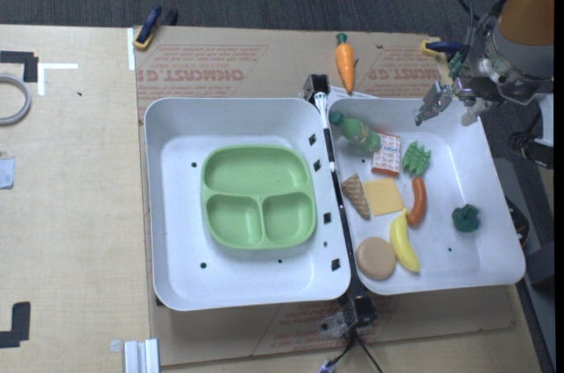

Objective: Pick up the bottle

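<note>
The green bottle lies on its side in the right bin's far-left corner, just beside the wall; it looks light, stiff and slick, best pinched across its body. The claw hovers over the bin's far rim, its state too blurred to tell.

I count two white bins, one green divided plate, one green bottle, one banana, one sausage, one carrot.
</note>
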Tool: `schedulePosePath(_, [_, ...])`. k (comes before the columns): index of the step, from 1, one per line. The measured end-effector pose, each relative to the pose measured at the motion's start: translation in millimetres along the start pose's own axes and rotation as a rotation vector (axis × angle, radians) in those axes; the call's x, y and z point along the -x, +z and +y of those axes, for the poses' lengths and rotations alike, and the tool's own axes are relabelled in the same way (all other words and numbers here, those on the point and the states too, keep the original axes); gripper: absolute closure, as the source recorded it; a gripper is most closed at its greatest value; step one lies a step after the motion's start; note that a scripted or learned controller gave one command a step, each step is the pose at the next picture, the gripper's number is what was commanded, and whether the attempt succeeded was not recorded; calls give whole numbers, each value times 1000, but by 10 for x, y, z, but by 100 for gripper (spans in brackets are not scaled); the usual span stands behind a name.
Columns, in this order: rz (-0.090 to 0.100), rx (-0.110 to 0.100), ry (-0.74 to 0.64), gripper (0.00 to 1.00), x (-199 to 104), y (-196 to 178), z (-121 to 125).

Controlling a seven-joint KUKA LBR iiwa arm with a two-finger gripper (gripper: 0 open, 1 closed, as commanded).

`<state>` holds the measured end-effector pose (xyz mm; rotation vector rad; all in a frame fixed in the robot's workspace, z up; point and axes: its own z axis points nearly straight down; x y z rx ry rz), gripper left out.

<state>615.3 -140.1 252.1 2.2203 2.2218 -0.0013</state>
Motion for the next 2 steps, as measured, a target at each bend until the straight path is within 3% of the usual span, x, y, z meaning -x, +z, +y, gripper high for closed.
schedulePosePath(1, [-1, 1, -2, 100, 3, -96, 4])
schedulePosePath(2, [0, -1, -17, 100, 420, -375, -549])
